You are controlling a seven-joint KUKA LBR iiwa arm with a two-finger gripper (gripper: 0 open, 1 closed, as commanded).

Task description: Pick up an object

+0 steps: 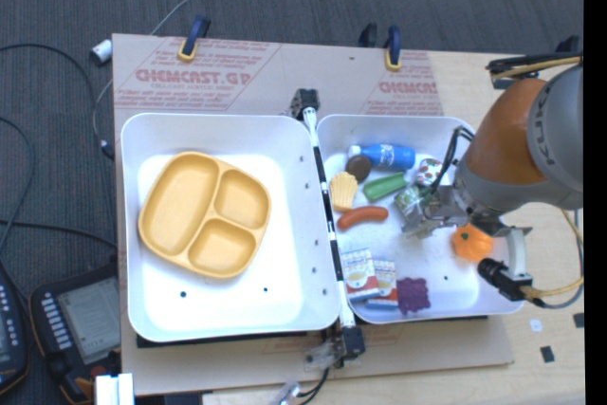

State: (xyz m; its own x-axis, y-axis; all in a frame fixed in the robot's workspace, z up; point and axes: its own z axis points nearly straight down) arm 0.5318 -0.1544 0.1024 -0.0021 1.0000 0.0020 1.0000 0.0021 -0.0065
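The right bin [394,123] holds several small objects: a blue bottle [382,155], a green pepper-like piece [384,186], a red sausage [362,217], a yellow corn piece [342,192], a brown round piece [358,168], a purple grape cluster [412,294], a small printed carton [368,274] and an orange fruit [471,244]. My gripper [423,213] hangs low over the middle of this bin, just right of the sausage and the green piece. A shiny crinkled item [411,201] lies right at its tip.
The left bin [142,299] bears a yellow three-compartment plate [204,213]. A metal divider with clamps [322,204] runs between the bins. Cables and a pendant [57,322] lie on the floor at left. The grey arm [531,147] covers the right bin's right side.
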